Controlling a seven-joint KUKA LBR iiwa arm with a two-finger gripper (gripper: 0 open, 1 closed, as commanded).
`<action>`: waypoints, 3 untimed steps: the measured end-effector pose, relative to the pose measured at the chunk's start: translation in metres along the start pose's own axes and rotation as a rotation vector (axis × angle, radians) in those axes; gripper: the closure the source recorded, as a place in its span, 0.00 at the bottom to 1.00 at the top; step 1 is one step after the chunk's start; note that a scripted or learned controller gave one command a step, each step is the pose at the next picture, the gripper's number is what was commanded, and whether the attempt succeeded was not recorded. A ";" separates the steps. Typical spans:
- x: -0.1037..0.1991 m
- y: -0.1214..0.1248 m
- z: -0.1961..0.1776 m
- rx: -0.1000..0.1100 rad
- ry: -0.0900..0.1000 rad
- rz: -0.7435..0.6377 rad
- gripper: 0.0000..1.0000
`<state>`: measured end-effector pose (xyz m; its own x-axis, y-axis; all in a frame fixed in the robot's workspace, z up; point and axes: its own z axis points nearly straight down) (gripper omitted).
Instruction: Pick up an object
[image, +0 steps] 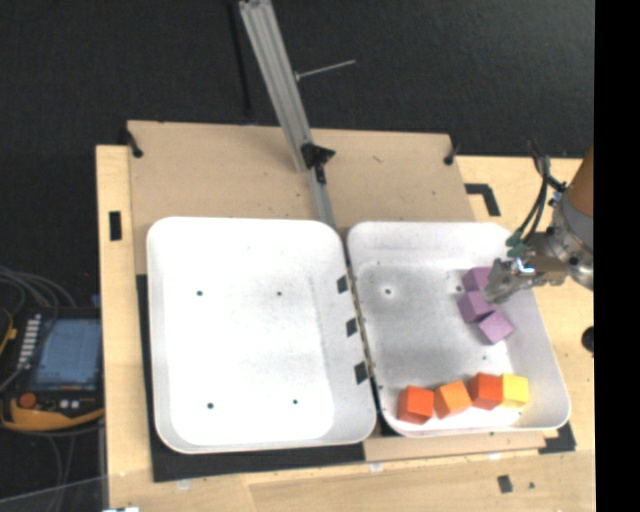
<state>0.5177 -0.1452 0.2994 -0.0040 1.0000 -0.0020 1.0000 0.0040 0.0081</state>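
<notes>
step: closing in on purple blocks (482, 303) near right bin's (400, 250) far-right edge | fingers (497, 285): state unclear | advice: centre over one block, avoid neighbours

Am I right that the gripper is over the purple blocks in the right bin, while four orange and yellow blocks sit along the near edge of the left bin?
Not quite: the camera view shows the orange and yellow blocks along the near edge of the right bin, the same bin where the gripper is over the purple blocks.
</notes>
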 end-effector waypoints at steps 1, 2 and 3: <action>0.041 0.018 0.002 0.005 0.000 0.000 1.00; 0.088 0.036 0.003 0.005 0.001 -0.001 1.00; 0.136 0.052 0.026 0.009 0.001 -0.002 1.00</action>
<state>0.5690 -0.0086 0.2735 -0.0055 1.0000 -0.0007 1.0000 0.0055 -0.0013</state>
